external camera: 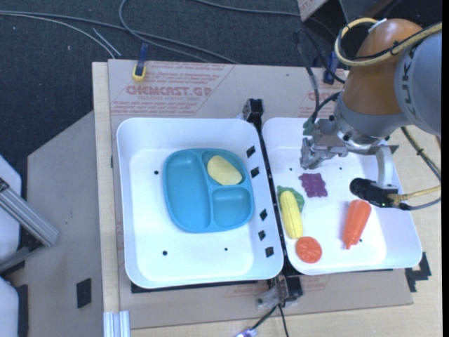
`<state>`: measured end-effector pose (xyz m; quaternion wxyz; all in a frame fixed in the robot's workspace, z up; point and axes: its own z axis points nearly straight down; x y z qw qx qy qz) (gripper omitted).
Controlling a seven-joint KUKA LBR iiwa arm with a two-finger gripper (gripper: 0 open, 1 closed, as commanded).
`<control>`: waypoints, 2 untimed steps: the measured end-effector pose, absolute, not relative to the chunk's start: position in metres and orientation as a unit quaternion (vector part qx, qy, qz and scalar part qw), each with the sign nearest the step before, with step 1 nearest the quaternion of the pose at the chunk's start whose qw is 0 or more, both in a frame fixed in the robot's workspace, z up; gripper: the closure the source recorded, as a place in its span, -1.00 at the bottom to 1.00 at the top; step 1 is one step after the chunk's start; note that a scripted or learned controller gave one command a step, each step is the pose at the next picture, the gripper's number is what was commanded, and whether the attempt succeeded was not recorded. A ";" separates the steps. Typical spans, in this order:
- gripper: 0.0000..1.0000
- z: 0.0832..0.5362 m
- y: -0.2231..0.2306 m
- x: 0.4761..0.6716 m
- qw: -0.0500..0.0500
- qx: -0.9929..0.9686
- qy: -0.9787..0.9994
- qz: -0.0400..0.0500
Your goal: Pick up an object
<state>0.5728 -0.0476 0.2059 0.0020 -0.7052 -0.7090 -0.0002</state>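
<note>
The left bin [133,209] holds a blue plate [203,202] with a yellow lemon [224,169] on it. The right bin [400,248] holds corn [290,214], grapes [313,184], a tomato [308,248] and a carrot [356,222]. The pincer [313,158] hangs just above the grapes, gripping nothing; open or closed, I cannot tell

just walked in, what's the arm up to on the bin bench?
The KUKA arm's pincer hovers low in the right bin, just above the purple grape bunch, with nothing visibly held. A corn cob, a tomato and a carrot lie loose in that bin. In the left bin a blue divided plate carries a yellow lemon-like piece. No pick yet.
</note>
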 end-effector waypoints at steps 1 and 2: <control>1.00 0.208 0.016 0.567 0.002 -0.704 -0.710 -0.001; 1.00 0.226 0.064 0.562 0.000 -0.705 -0.709 -0.002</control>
